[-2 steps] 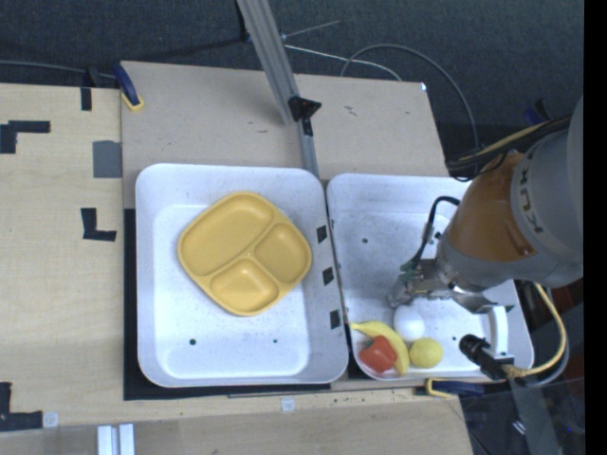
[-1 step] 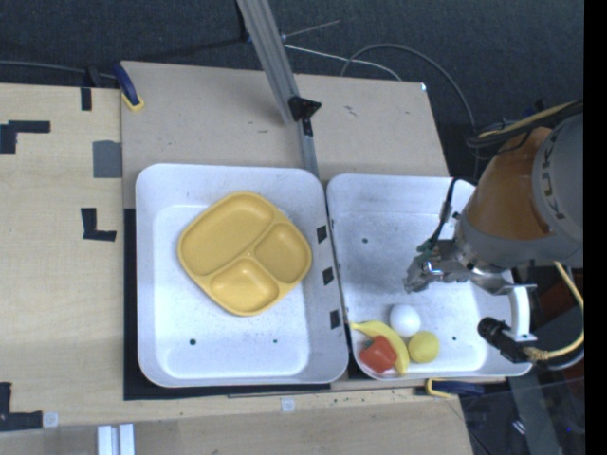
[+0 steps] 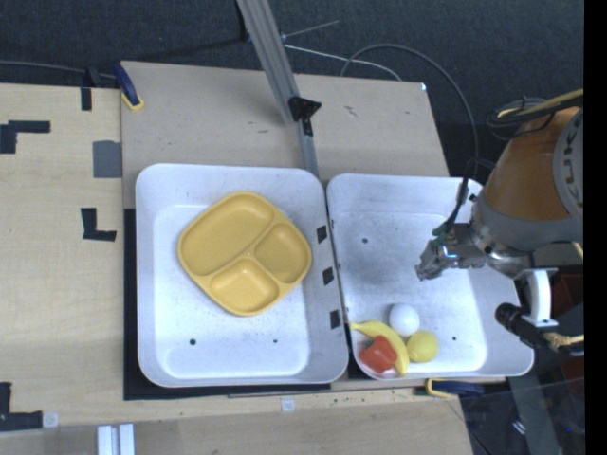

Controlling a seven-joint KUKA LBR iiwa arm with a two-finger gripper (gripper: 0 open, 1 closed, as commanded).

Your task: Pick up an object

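In the right bin (image 3: 398, 207), near its front edge, lies a cluster of small items: a white ball (image 3: 404, 318), a yellow round fruit (image 3: 423, 346), a yellow banana (image 3: 384, 335) and a red piece (image 3: 378, 354). My gripper (image 3: 433, 263) hangs over the right half of this bin, behind and slightly right of the cluster, apart from every item. Nothing shows between its fingers. The grey arm with its orange band (image 3: 531, 178) comes in from the right.
The left bin (image 3: 156, 349) holds a yellow divided plate (image 3: 245, 252) lying tilted near its middle. A grey metal bar (image 3: 275, 50) slants down from the top toward the seam between the bins. Cables run behind the right bin.
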